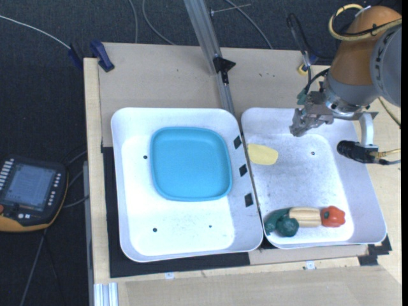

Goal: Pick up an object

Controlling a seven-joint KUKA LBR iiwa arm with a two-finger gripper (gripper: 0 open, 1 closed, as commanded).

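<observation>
Pale yellow piece [262, 154] by right bin's left wall; green [282, 224], tan [305, 217], red [332, 216] toys along its near edge.

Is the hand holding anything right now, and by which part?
Nothing is seen held. The hand hangs over the right bin, apart from the yellow piece and the toys along the bin's near edge.

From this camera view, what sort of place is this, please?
Probably a robotics lab bench for grasping trials. A grey arm's end effector hangs over two shallow white plastic bins, a handheld control pendant with a screen lies on the dark carpet, and loose cables run across the floor.
</observation>
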